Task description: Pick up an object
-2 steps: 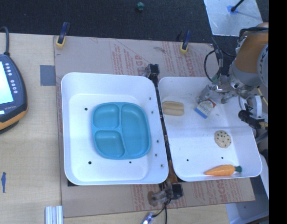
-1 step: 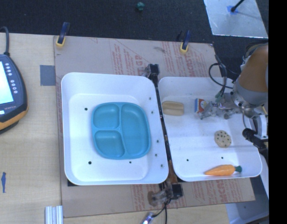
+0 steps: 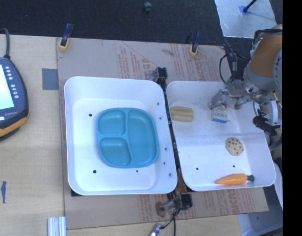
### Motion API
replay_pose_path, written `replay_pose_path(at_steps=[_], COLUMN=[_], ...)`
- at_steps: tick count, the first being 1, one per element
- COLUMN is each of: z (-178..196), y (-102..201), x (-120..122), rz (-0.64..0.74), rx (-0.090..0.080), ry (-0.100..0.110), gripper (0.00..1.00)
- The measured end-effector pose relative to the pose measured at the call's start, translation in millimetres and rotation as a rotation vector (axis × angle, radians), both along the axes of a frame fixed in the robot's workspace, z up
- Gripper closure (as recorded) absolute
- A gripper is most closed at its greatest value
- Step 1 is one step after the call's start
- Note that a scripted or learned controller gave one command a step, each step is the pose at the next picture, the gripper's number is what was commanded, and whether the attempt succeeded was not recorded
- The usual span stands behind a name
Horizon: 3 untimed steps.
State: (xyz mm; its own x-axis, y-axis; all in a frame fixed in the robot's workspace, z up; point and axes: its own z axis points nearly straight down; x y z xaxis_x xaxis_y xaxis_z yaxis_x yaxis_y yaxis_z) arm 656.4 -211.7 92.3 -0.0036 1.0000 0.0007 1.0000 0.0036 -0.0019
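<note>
My gripper (image 3: 225, 101) hangs over the back of the right bin (image 3: 259, 132), its fingers spread apart and open. Just in front of it, touching or nearly touching the fingertips, a small white and blue carton (image 3: 219, 116) lies on the bin floor. Nothing shows between the fingers. A tan bread roll (image 3: 181, 114) lies at the bin's left wall. A speckled round cookie (image 3: 234, 146) sits near the middle right. An orange carrot (image 3: 233, 179) with a green top lies along the front wall.
The left bin (image 3: 77, 132) holds a blue divided plate (image 3: 127, 136). The arm's orange band (image 3: 264, 53) and cables stand at the back right. A teach pendant (image 3: 6, 97) lies on the bench at the far left. Clamps (image 3: 65, 37) hold the cardboard base.
</note>
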Motion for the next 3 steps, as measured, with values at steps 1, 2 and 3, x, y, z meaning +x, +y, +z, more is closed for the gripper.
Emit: replay_pose_path(at_steps=[1,2,3], z=[-0.6,0.0,-0.5], y=[0.0,-0.2,6.7], x=[-46.8,-0.1,-49.9], rz=[0.001,-0.001,0.001], rx=[-0.002,0.000,-0.002], ry=[0.002,0.000,0.002], gripper=[0.00,0.00,0.00])
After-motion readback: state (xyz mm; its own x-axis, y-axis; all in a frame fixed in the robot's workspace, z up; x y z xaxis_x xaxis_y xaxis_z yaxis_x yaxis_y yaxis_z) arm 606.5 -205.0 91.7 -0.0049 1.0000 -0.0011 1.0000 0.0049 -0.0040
